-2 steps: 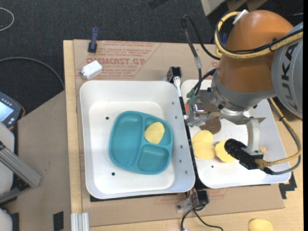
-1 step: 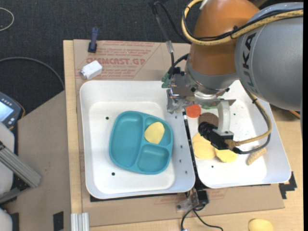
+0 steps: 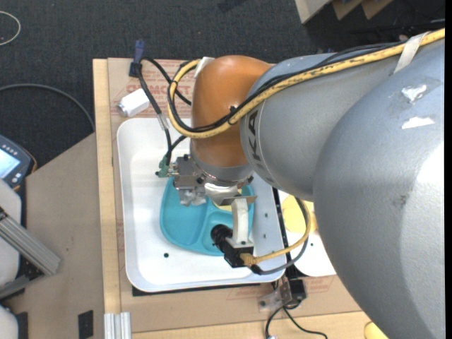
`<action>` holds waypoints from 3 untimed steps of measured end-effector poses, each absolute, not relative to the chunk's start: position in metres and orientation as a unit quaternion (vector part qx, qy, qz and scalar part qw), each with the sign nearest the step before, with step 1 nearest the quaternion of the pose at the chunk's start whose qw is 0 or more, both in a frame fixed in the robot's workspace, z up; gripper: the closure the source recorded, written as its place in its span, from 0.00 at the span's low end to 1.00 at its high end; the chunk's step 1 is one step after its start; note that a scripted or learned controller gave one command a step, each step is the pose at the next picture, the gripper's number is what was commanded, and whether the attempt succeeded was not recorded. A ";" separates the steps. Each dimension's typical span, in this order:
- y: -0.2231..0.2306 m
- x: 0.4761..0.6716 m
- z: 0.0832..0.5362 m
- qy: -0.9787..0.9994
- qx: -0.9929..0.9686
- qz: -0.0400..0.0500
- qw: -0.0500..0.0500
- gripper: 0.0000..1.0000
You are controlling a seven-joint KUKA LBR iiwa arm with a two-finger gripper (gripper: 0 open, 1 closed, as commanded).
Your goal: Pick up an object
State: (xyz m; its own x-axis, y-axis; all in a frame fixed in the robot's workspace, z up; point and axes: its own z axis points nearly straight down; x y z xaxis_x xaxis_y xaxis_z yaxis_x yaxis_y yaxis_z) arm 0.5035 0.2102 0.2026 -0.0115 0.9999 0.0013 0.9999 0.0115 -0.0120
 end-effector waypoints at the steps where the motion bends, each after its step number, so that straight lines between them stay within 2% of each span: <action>1: 0.226 0.548 0.332 -0.708 -0.706 -0.008 -0.004 1.00; 2: 0.225 0.545 0.334 -0.708 -0.706 -0.001 -0.001 1.00; 3: 0.226 0.545 0.344 -0.709 -0.705 -0.001 -0.001 1.00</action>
State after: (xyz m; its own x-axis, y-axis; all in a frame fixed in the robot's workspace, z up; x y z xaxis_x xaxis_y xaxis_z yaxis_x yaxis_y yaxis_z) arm 0.5451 0.2261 0.3444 -0.0056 1.0000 0.0000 1.0000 0.0056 0.0042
